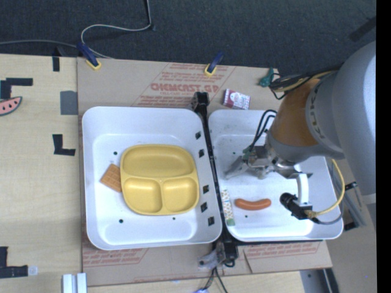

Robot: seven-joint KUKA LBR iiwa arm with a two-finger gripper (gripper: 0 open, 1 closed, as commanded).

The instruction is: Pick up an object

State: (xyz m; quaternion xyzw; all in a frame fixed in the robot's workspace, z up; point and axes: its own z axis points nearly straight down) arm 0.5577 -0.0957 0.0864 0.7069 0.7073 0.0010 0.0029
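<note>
My pincer (235, 168) is low inside the right bin (317, 227), near its left wall, and I cannot tell if it is apart or together. The toy hot dog (252, 204) lies on the bin floor just below it, not touching. In the left bin (98, 182) a yellow divided plate (160, 179) rests, partly covering a tan cracker (111, 177).

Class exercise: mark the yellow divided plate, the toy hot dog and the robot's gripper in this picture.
yellow divided plate (160, 161): camera view, its large upper compartment.
toy hot dog (252, 204): camera view, middle of the sausage.
gripper (230, 171): camera view, at the finger ends, over the right bin.
</note>
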